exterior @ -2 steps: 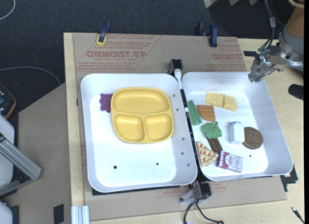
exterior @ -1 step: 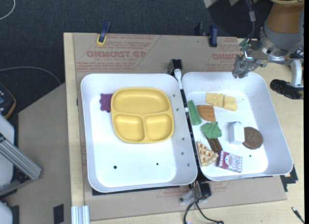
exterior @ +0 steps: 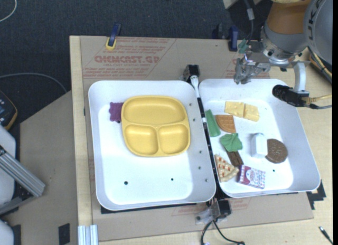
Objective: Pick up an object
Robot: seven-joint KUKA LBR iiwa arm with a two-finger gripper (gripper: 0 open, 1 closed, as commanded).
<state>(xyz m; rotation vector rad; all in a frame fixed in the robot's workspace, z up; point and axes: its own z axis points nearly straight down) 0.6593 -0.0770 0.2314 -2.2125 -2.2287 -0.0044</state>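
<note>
Nothing has been lifted yet, as far as the camera view shows. The pincer (exterior: pixel 244 75) is seen hanging over the far edge of the right bin (exterior: pixel 306 157), near its far left corner, with no object between its tips; whether it is wide or narrow cannot be told at this size.

The candidate objects are all seen lying in the right bin: two yellow blocks (exterior: pixel 242 110) toward the far edge, a green strip (exterior: pixel 212 123) along the left wall, an orange piece (exterior: pixel 226 123) just beside it, a green lump (exterior: pixel 231 142) and a white block (exterior: pixel 258 144) in the middle, a brown disc (exterior: pixel 277 150) toward the right, and a waffle piece (exterior: pixel 226 168) and a printed packet (exterior: pixel 251 176) at the near edge.

A yellow tray (exterior: pixel 156 125) is seen in the left bin (exterior: pixel 105 149), with a purple thing (exterior: pixel 115 111) at its far left corner.

The whole task is judged to remain: an object is to be chosen, approached, gripped and raised. The yellow blocks lie nearest the pincer.
</note>
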